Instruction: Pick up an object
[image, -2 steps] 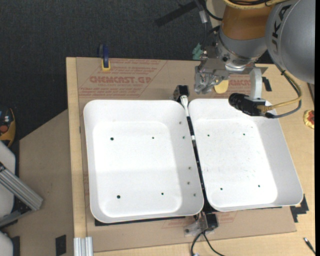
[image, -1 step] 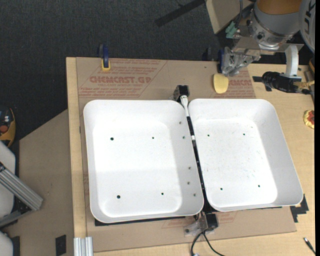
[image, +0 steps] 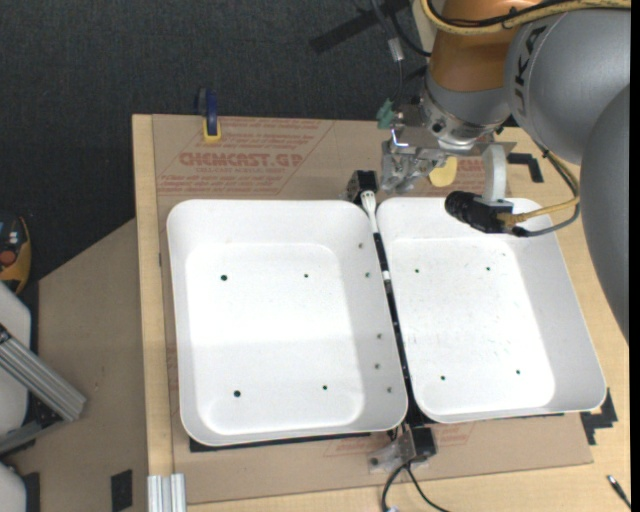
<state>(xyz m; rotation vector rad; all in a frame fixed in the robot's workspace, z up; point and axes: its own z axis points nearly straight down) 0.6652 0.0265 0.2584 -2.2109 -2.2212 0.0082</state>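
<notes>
My gripper hangs high over the far edge of the bench, just beyond the back left corner of the right bin. A small pale yellow thing shows right beside the gripper, under the wrist. Whether the gripper holds it cannot be told from this angle. The grey arm with its orange band comes in from the top right.
The left bin lies beside the right one on a brown board. A black divider strip runs between them. A blue and yellow clamp stands at the board's far left edge.
</notes>
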